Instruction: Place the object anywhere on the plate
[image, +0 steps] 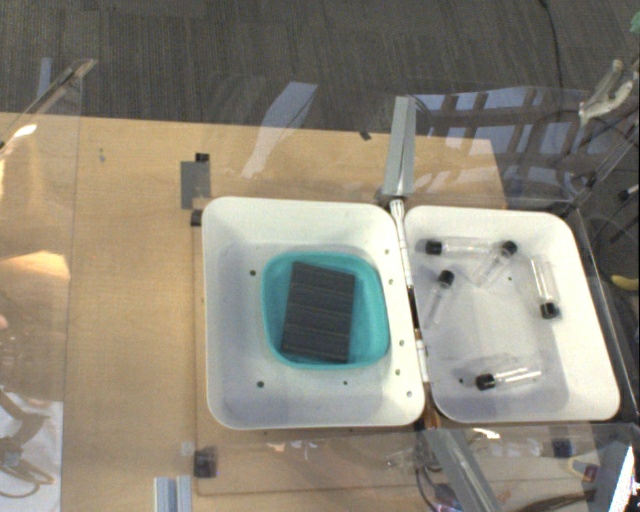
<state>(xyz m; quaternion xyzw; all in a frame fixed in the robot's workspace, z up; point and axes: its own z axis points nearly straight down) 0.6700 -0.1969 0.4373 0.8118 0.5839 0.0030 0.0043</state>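
Observation:
A teal square plate (373, 305) sits in the middle of the left white bin (228, 310). A dark, ribbed rectangular block (319, 311) lies flat on the plate, slightly turned, and covers most of its centre. In the right white bin (585, 340) lie several clear tubes with black caps, such as one at the back left (447, 245), one at the right (545, 288) and one near the front (505, 377).
The two bins touch along a central seam (408, 300). A grey metal bar (401, 150) runs back from that seam. The wooden bench top (110, 250) stretches out to the left. Metal framing (560, 140) stands at the back right.

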